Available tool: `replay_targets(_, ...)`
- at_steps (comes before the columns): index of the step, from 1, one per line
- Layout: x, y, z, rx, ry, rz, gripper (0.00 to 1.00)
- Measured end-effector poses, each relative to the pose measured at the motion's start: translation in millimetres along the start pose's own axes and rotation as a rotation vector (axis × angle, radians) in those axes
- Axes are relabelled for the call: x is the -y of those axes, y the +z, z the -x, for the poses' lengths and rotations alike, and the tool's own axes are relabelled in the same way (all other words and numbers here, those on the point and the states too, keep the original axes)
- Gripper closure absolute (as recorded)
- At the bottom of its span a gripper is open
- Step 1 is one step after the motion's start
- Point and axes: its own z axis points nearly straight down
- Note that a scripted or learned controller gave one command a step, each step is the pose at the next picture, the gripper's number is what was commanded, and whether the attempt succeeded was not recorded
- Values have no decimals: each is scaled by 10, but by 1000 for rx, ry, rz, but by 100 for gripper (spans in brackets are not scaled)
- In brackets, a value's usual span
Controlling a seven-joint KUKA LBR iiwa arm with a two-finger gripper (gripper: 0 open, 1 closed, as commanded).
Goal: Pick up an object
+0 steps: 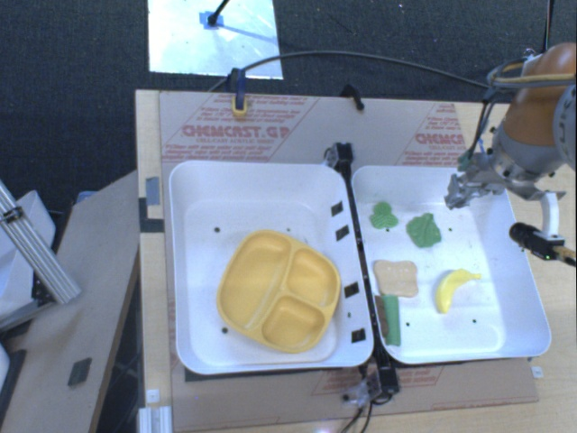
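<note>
White plastic forms both shallow bins, and the right bin (518, 332) is taken here as the landmark for every place. The gripper (462, 190) is seen above the far part of that bin, near its back wall, hung from the grey arm (532, 124) with its orange band, which enters across the bin's right rim. Whether its fingers are parted or closed cannot be told at this size, and nothing is seen held by it. No single object is named by the task, so the nearest candidate is judged to be the larger green leafy piece (424, 231), which lies on the bin floor just toward the near side and slightly left of the gripper; it is roundish, so no long axis need be matched. A smaller green piece (384, 216) lies further left, close to the bin's left wall. Nearer the bin's front, a tan bread slice (396, 279) and a yellow banana (453, 289) are found, the banana's long axis running slantwise from near-left to far-right. A green strip (391, 319) lies along the left wall, lengthwise with it, and is judged awkward to grasp there. Bare floor surrounds the larger leafy piece on all sides, so a short descent is judged to meet no wall. A yellow divided tray (279, 289) is held in the left bin (198, 269), beyond the shared divider.
</note>
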Motion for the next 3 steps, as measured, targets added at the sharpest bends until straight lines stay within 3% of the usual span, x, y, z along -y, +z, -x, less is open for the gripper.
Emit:
replay_targets(2, 58, -1183, -115, 0, -1, 2, 100)
replay_targets(3, 46, -1165, -579, -3, -3, -5, 100)
